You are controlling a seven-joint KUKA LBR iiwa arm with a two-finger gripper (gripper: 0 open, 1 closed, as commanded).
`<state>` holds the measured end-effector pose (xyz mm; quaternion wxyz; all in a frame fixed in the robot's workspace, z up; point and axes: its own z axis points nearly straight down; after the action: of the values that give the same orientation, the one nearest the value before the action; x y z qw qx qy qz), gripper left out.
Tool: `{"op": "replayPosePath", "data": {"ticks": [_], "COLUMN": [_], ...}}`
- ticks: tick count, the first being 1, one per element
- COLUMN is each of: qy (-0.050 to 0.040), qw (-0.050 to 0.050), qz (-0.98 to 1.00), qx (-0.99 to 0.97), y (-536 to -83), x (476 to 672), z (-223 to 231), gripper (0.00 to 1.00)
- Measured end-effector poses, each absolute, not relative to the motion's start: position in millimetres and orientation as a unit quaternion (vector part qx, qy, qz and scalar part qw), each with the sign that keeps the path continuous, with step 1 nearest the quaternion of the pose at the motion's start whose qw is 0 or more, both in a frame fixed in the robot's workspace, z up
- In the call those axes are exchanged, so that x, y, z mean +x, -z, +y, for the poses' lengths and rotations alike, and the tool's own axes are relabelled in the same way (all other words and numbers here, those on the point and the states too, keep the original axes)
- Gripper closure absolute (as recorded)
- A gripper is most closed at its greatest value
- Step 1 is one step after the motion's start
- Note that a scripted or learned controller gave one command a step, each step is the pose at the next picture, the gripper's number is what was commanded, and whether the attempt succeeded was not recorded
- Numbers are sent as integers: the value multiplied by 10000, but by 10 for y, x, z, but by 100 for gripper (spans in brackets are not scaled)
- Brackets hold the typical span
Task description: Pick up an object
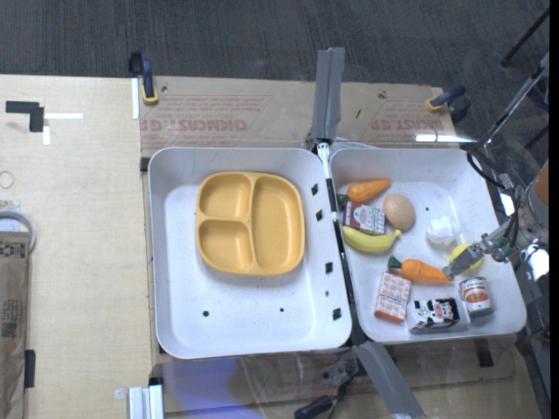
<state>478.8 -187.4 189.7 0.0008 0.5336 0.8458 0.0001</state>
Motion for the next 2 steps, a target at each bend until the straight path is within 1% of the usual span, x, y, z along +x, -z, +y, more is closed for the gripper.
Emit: {"op": "replayPosePath", "data": {"ticks": [1, 2], "qy": [-12, -23], "qw": [36, 23], "qz": [8713, 8705], "qx": [4908, 4921], "y": [-955, -1046], "x": [5052, 5056], "z": [-1313, -1307], "gripper": [0, 100]}}
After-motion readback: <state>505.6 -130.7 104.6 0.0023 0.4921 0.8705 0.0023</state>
